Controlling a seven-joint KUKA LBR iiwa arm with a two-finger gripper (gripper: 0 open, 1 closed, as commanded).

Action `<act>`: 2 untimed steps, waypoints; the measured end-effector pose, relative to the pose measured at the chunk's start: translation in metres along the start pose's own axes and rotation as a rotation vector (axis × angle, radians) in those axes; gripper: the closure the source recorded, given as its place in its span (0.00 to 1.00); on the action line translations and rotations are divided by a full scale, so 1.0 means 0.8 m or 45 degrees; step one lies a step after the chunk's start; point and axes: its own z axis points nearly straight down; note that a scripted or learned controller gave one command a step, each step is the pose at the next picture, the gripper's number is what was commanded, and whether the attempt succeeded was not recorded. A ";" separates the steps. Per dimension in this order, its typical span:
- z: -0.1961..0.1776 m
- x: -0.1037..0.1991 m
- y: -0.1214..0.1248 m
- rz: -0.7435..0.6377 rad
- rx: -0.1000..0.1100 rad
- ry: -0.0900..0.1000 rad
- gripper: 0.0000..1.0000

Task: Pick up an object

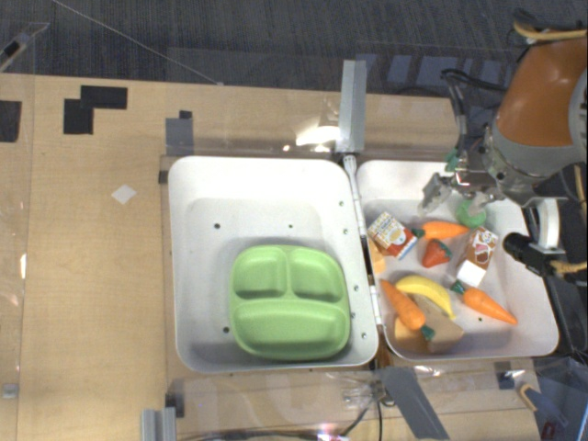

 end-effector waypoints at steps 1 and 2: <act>0.152 -0.025 0.012 0.086 -0.002 0.000 0.00; 0.184 -0.053 0.061 0.089 -0.012 -0.001 0.00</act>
